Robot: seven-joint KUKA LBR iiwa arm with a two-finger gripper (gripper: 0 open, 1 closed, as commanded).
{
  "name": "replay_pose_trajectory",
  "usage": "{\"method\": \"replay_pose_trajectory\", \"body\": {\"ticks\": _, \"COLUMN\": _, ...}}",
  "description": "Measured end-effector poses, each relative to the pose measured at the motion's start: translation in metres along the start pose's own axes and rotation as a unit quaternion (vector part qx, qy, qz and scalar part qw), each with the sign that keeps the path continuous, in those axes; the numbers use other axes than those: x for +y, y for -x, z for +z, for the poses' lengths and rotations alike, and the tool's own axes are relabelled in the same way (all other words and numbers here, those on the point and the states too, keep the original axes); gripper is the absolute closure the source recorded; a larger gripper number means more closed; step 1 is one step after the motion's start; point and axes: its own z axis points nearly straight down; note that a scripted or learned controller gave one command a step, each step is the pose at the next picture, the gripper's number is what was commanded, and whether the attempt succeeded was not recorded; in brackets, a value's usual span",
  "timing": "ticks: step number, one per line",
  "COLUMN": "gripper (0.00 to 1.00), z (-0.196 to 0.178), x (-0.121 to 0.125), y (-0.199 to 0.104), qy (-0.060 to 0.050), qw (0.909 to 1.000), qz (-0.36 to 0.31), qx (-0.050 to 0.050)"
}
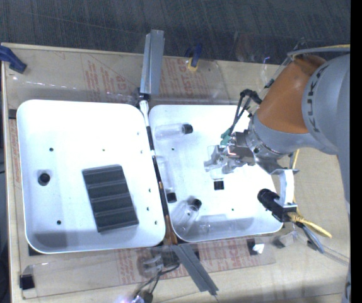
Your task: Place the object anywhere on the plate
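Observation:
A dark grey ribbed rectangular plate [110,197] lies flat in the left bin [29,118], towards its front right. My gripper [221,161] hangs over the middle of the right bin [193,115], far to the right of the plate. A small black cube [218,184] sits on the bin floor just below the gripper, apart from it as far as I can see. Nothing lies on the plate.
In the right bin a clear vial with a dark cap [176,130] lies at the back left, and another clear vial [190,205] at the front left. A small black piece [171,197] lies by the divider. A round black knob [43,178] sits in the left bin's left side.

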Motion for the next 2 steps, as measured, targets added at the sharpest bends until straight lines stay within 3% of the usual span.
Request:
{"method": "replay_pose_trajectory", "body": {"ticks": 1, "gripper": 1.00, "z": -0.071, "x": 0.023, "y": -0.088, "qy": -0.001, "qw": 0.9993, "qz": 0.037, "qx": 0.000}}
{"method": "replay_pose_trajectory", "body": {"ticks": 2, "gripper": 1.00, "z": -0.135, "x": 0.007, "y": -0.200, "qy": 0.000, "qw": 0.9969, "qz": 0.078, "qx": 0.000}}
